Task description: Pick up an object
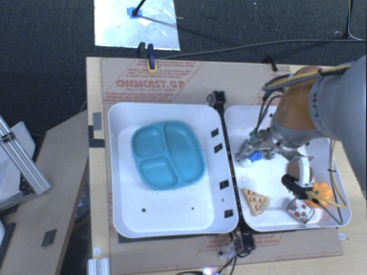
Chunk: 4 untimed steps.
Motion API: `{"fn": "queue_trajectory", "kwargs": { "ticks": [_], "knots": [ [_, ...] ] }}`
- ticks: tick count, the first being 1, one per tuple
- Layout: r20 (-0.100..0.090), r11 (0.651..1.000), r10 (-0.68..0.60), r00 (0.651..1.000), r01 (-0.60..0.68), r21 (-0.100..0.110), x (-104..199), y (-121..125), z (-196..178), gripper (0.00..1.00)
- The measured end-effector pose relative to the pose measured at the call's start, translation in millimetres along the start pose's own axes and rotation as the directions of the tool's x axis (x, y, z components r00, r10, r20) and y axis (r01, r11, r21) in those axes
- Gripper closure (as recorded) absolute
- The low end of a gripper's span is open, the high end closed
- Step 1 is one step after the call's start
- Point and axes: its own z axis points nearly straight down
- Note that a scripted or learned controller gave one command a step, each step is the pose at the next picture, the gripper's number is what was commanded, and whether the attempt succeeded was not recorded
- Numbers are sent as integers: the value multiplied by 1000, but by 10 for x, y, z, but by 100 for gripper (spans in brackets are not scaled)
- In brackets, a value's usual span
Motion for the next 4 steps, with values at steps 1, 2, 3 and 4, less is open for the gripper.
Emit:
{"fn": "queue_trajectory", "kwargs": {
  "ticks": [1,2,3,4],
  "knots": [
    [1,1000,0,1000,0,-4,-2,12,-121,100],
    [1,1000,1,1000,-1,-7,-19,-26,-570,100],
    [1,1000,-4,1000,4,-9,7,92,-1116,100],
    [1,1000,-6,1000,6,-8,109,100,-1624,100]
  ]
}}
